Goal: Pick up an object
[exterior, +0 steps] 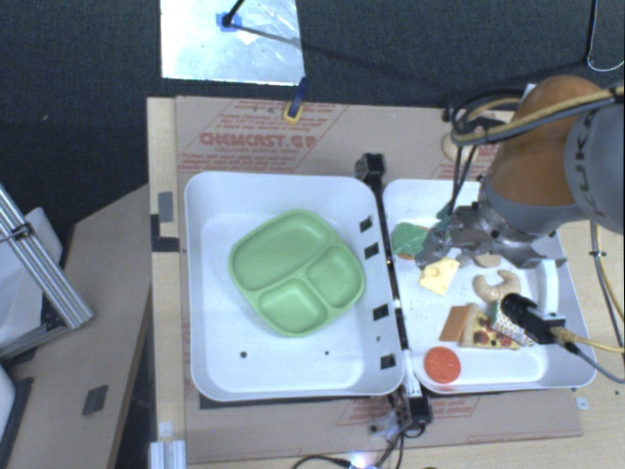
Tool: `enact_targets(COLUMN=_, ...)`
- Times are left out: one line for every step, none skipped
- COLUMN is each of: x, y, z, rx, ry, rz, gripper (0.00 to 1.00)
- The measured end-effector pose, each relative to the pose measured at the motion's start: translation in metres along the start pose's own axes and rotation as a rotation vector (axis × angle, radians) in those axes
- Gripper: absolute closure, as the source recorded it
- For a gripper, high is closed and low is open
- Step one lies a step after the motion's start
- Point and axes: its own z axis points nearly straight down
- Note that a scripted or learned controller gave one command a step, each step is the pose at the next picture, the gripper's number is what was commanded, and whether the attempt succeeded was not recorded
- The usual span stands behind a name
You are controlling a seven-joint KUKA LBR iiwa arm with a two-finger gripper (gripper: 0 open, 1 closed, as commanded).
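Note:
My gripper (437,247) hangs low over the upper left part of the right bin (562,374). It is just above a yellow cheese wedge (439,277) and beside a green leafy piece (409,234) that lies against the bin's left wall. A beige curled piece (494,285) lies to the right of the cheese, partly under the wrist. Nearer the front are a pizza slice (471,328) and a red round slice (442,364). I see nothing lifted off the bin floor.
The left bin (210,360) holds a green divided plate (297,272) at its centre. A black-clipped divider (383,262) runs between the two bins. The bulky grey and orange arm (547,164) covers the right bin's upper right part.

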Motion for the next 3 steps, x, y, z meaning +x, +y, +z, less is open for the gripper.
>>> enact_targets(x=0.056, y=0.003, z=-0.016, rx=-0.001, ry=0.001, rz=-0.002, gripper=1.00)
enact_targets(x=0.078, y=-0.004, z=-0.015, rx=0.001, ry=0.000, rz=0.001, gripper=1.00)
enact_targets(x=0.080, y=-0.001, z=-0.017, rx=0.000, ry=0.000, rz=0.003, gripper=1.00)
